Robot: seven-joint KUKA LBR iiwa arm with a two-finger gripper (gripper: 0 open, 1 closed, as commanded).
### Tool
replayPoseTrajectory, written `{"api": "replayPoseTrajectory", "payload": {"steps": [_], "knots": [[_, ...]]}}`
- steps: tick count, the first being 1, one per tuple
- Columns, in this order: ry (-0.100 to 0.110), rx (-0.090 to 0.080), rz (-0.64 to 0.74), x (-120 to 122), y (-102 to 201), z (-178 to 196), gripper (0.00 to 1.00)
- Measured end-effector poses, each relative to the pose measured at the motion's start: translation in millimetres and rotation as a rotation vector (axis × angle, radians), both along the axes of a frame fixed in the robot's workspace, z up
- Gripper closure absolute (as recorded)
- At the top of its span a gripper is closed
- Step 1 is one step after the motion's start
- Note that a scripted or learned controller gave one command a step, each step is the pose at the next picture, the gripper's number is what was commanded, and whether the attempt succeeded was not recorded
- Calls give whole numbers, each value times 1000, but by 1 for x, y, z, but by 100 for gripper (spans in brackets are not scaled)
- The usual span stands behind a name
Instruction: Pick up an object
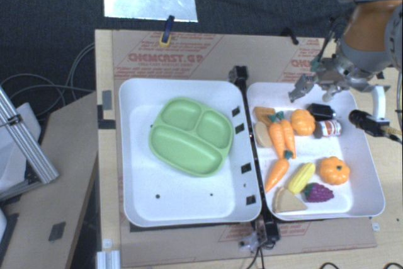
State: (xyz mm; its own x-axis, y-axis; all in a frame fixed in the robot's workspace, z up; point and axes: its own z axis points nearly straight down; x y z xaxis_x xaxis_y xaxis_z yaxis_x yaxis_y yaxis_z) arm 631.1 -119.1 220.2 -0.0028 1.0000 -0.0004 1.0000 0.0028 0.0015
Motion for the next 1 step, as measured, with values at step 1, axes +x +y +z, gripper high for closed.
{"api": "replayPoseTrajectory", "payload": {"steps": [1], "knots": [[3, 0, -2, 3, -9, -47, 0]]}}
